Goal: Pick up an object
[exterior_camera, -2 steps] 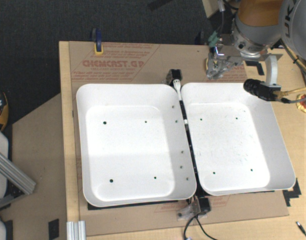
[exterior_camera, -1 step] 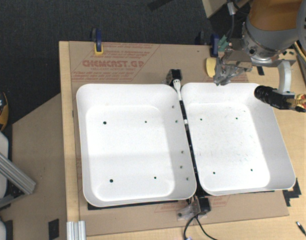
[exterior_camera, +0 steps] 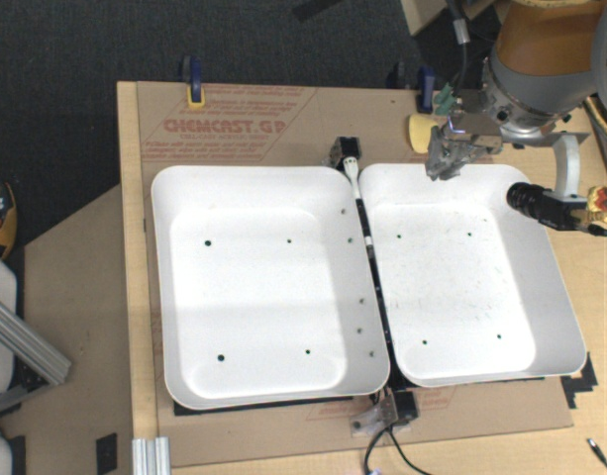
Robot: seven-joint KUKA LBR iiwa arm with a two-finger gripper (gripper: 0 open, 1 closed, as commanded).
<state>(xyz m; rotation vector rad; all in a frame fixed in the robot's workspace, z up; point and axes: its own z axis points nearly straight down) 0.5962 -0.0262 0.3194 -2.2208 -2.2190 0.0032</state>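
Grey metal claw [exterior_camera: 448, 162] hangs over the far rim of the shallow white plastic right bin [exterior_camera: 541, 295]; whether it is clenched or released cannot be told. A small pale yellow object [exterior_camera: 419, 133] lies on the brown cardboard-covered tabletop [exterior_camera: 234, 122], just beside the claw.

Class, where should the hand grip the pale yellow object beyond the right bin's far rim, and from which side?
Across its rounded body, from above, I'd judge: the yellow object lies on the board outside the right bin, with the hand close beside it. Finer shape is unclear.
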